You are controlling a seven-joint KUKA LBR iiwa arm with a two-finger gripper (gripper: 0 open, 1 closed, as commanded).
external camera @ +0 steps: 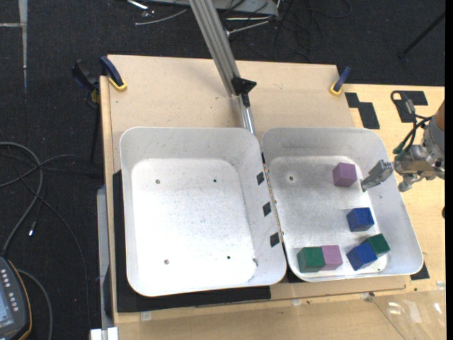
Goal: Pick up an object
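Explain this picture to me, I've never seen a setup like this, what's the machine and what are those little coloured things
A single camera looks down at a slant on a wooden bench holding two shallow white bins. A robot arm reaches in from the right; its claw hangs over the right bin's right rim with nothing between its fingers. That bin holds small blocks: a purple one near the claw, a blue one, and along the front edge a green, a pink, a blue and a green. The left bin shows bare speckled floor.
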